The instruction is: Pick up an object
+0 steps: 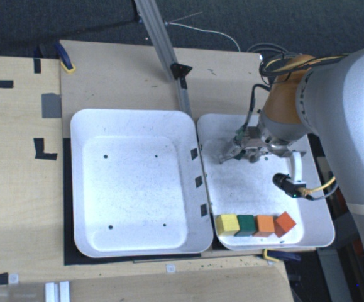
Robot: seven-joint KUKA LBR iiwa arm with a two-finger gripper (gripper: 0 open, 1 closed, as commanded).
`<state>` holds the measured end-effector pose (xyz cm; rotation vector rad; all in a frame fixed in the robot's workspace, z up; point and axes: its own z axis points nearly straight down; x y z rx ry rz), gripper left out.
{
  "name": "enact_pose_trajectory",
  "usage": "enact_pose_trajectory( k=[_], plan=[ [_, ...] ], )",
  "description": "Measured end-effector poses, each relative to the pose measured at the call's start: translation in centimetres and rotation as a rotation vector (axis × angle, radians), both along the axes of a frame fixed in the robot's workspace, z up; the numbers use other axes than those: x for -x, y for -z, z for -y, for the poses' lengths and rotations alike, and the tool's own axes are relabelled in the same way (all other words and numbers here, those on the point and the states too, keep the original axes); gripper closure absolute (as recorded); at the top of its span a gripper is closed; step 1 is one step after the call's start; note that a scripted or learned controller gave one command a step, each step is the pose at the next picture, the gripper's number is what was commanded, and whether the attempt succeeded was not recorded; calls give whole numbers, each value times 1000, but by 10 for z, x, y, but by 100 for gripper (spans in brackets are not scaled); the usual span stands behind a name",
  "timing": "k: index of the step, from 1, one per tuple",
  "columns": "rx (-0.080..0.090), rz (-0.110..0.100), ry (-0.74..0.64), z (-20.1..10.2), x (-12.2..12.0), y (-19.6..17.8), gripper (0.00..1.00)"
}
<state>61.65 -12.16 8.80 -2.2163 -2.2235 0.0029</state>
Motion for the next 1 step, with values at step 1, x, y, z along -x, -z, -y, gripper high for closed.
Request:
enact_pose_trajectory(
  k=[1],
  plan=[
    [-1,3,-2,-35,-20,-4,0]
  ],
)
